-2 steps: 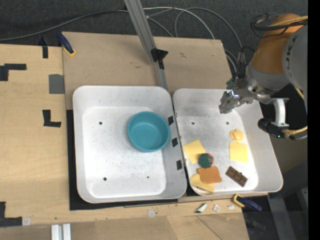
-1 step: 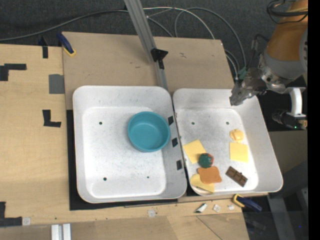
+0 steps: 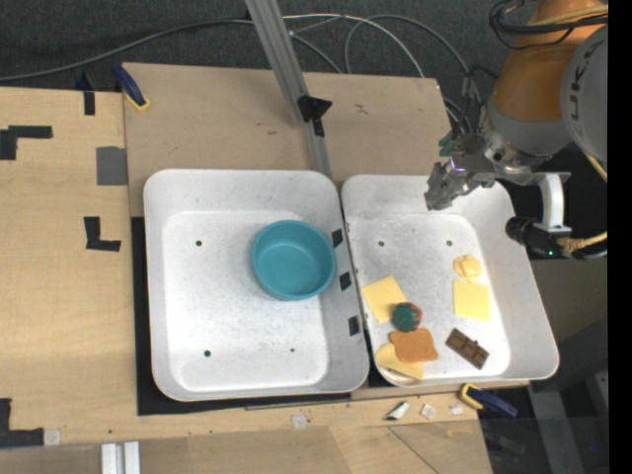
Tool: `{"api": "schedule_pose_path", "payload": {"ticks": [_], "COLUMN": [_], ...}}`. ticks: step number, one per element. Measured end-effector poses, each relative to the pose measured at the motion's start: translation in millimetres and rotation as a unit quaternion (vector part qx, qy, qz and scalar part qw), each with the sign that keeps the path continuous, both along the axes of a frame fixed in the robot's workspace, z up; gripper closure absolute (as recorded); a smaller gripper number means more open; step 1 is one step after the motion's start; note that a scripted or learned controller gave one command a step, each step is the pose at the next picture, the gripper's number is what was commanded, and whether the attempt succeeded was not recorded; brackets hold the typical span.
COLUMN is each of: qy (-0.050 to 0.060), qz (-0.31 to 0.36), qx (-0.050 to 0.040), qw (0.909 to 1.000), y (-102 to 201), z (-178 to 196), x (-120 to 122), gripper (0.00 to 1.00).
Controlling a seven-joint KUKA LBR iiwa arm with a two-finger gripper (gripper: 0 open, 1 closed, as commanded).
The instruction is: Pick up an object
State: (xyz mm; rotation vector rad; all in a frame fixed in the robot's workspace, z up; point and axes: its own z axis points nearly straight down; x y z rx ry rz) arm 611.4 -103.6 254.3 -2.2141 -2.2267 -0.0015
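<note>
Camera view. The gripper (image 3: 441,192) hangs over the far edge of the right bin (image 3: 523,294), at about 12 o'clock from that bin's centre, carried by the grey arm with its orange band (image 3: 538,77) at 2 o'clock in the view. Whether the gripper is spread or closed cannot be told here; nothing is seen held in it. Candidate objects lie in the near half of the right bin: a small yellow piece (image 3: 467,266) above a yellow square (image 3: 472,301), a brown chocolate-like bar (image 3: 467,348) at 5 o'clock, a second yellow square (image 3: 383,296), a green-and-red round item (image 3: 406,316) and an orange toast-like slab (image 3: 413,346) touching it. The left bin (image 3: 188,265) holds a teal bowl (image 3: 292,259). Judged step: approach, before any grasp. The next move calls for travel toward 6 o'clock, choosing one well-separated piece, then descent.
</note>
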Motion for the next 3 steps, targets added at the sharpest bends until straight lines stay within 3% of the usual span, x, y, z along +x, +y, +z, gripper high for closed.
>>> {"api": "schedule_pose_path", "payload": {"ticks": [3], "qy": [0.002], "qz": [0.0], "qx": [-0.0005], "qw": [1.0], "y": [164.4], "z": [-23.7], "x": [17.1], "gripper": [1.0]}}
